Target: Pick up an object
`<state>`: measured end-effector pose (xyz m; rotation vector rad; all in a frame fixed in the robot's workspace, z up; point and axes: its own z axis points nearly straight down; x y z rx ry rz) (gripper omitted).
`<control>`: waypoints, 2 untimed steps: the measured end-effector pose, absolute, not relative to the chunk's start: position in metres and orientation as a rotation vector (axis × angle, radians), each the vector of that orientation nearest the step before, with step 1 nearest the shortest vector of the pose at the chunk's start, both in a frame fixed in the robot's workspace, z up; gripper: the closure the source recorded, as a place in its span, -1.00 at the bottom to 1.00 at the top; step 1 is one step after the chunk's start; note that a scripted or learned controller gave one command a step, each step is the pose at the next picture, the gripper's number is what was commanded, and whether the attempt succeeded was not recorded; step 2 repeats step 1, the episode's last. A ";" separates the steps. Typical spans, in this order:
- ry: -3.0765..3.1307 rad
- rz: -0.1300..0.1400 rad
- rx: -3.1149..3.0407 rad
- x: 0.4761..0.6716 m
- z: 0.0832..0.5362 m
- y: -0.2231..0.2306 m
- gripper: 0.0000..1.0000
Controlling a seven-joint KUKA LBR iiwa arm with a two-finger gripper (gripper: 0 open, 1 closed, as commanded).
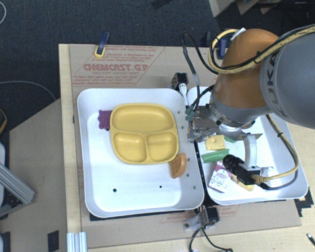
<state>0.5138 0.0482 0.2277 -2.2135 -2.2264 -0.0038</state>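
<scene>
1. Nearest the camera, the orange and grey arm (262, 72) reaches in from the right and covers much of the right bin (289, 185).
2. Beneath the wrist, the gripper (220, 135) hangs over the right bin's left side, just above a yellow block (216, 142) and a green piece (214, 156); a small packet (219, 181) lies nearer.
3. Left bin (94, 156): a yellow divided plate (144, 133), a purple item (104, 118) at its left edge, a brown pastry (178, 165) at its near right corner.
4. Risk: crowded items may cause a glancing, failed pick-up.
</scene>
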 end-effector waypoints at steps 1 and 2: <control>-2.225 -0.003 -2.218 0.512 0.235 0.074 1.00; -2.225 -0.003 -2.218 0.512 0.235 0.074 1.00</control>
